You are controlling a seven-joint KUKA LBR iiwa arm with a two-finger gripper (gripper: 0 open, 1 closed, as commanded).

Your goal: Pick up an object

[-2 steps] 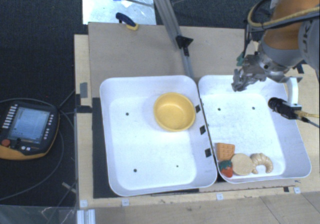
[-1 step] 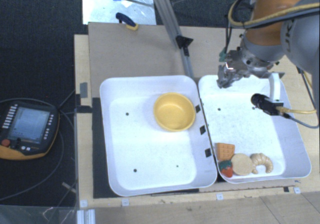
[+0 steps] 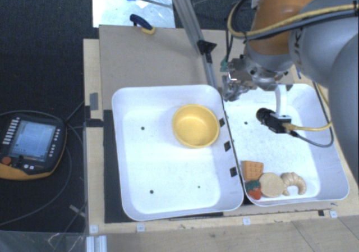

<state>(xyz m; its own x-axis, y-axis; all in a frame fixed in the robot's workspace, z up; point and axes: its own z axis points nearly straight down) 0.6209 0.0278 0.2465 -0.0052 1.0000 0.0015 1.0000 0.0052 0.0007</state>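
Down front at six o'clock in the right bin (image 3: 331,166): a curved croissant (image 3: 294,182), its long axis running three to nine o'clock, a round tan cookie (image 3: 271,184), a gridded waffle (image 3: 252,169) and a small red piece (image 3: 255,193), all huddled together. Left bin (image 3: 129,150) holds a smooth yellow bowl (image 3: 195,126), upright. The gripper (image 3: 231,89) hovers at twelve o'clock over the bins' divide; its state, I can't tell.
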